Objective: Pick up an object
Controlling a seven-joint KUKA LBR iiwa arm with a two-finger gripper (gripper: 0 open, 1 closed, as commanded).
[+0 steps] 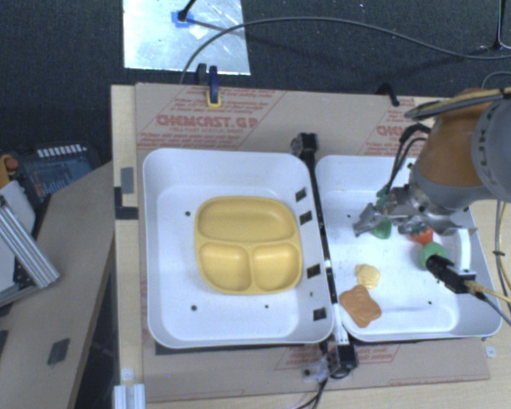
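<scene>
Two shallow white bins are set side by side on a brown board printed with red lettering. The left bin is occupied by a yellow divided tray with three compartments, placed near its middle. The right bin is entered by the arm from the right, its orange band seen just above the wrist. The gripper is lowered over the upper middle of this bin, close to the floor. A small green object is seen just at its tip, but whether the jaws are apart or closed on it cannot be told from this angle. A red piece and another green piece are found directly beneath the wrist, partly hidden by it and touching one another. Nearer the front of the bin, a pale yellow lump is placed just above an orange-brown lump, the two almost touching. Both lumps are well apart from the gripper. A black clip is seen between the bins at their far edge.
</scene>
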